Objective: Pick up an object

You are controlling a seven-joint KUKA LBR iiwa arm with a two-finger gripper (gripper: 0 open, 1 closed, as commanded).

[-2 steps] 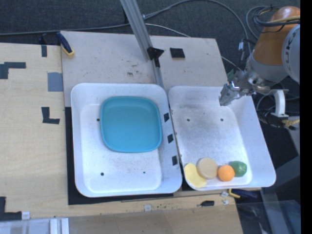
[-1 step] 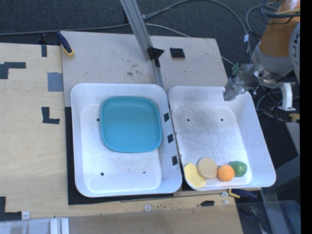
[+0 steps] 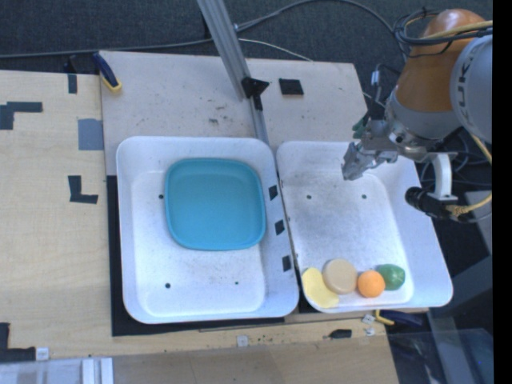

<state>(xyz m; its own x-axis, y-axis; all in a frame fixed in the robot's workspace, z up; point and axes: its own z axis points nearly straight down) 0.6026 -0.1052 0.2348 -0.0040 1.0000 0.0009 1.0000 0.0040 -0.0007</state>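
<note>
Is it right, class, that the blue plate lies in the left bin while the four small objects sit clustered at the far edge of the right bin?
Not quite. The camera view shows the four small objects clustered at the near edge of the right bin, not the far edge. The blue plate does lie in the left bin.

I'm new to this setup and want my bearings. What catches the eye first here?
The large blue plate lies in the middle of the left bin. Next is the grey arm with its orange band, whose gripper hangs above the far part of the right bin. A row of small things sits along that bin's near edge: yellow piece, tan disc, orange ball, green item.
</note>
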